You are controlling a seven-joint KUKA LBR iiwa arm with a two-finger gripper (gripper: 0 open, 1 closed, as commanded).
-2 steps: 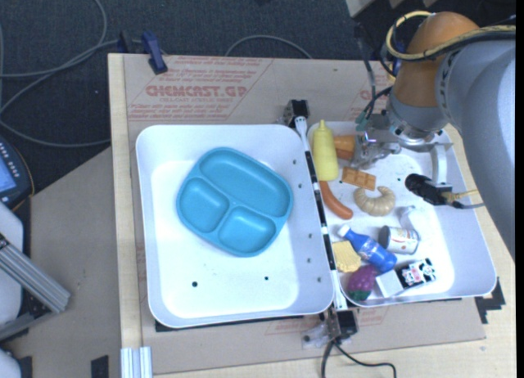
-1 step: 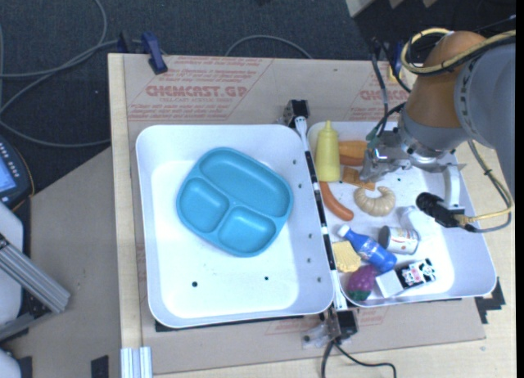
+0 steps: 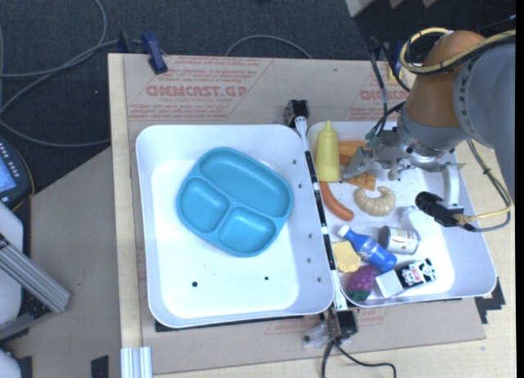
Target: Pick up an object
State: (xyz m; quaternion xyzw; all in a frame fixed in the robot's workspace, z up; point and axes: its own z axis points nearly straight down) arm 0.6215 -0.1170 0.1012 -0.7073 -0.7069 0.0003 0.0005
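1. Dark carpet with loose cables surrounds a brown board-topped counter [image 3: 123, 204], seen from above at a slant.
2. Two shallow white bins sit side by side on it. The left bin [image 3: 164, 286] holds a blue divided plate [image 3: 235, 200].
3. The right bin [image 3: 475, 266] is crowded with small things: a yellow bottle [image 3: 327, 150] upright-looking near the dividing wall, a sausage [image 3: 335, 200] just below it, a pale croissant [image 3: 375, 200] near the middle, and a blue bottle [image 3: 370, 251], a white cup [image 3: 400, 240], a purple piece [image 3: 360, 282] and a black-and-white box [image 3: 417, 273] clustered toward the near end.
4. The grey arm [image 3: 483, 98], with its orange band, reaches in from the right. Its wrist hangs over the far end of the right bin.
5. The jaws [image 3: 372, 159] sit low among orange bits beside the yellow bottle. Whether they are apart or together cannot be told; nothing is visibly held.
6. Judged step: settling on one thing to grasp, likely in that far corner.
7. To do it well, the jaws should straddle a single item, clear of neighbours and of the bin wall, then close fully before lifting.
8. Risks: the yellow bottle being nudged over, or two touching items being pinched and both slipping.
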